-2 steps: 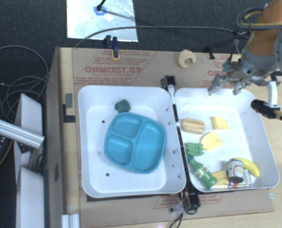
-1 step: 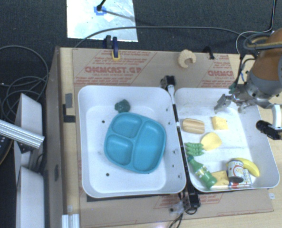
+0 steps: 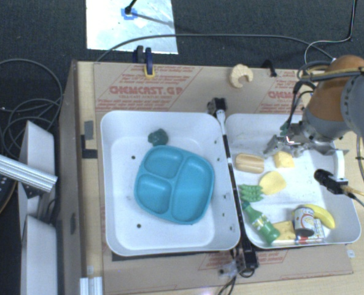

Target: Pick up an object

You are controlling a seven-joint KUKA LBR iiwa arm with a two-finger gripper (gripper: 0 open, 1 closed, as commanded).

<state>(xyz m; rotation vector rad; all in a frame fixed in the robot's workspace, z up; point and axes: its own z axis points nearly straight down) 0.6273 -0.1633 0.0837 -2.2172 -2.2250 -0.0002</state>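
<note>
Though the tool (image 3: pixel 287 141) hangs just above the yellow block (image 3: pixel 284 160), its finger spread is too blurred to tell.

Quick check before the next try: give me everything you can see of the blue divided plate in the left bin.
The blue divided plate is a sky-blue, rounded-square tray that looks like smooth moulded plastic. Raised ridges split it into three compartments: one large and two smaller ones. It lies flat, open side up, turned slightly askew, on the floor of the left bin, roughly central and a bit toward the near wall. Nothing sits in its compartments. A small dark teal object rests just beyond its far edge; whether they touch is unclear.
</note>
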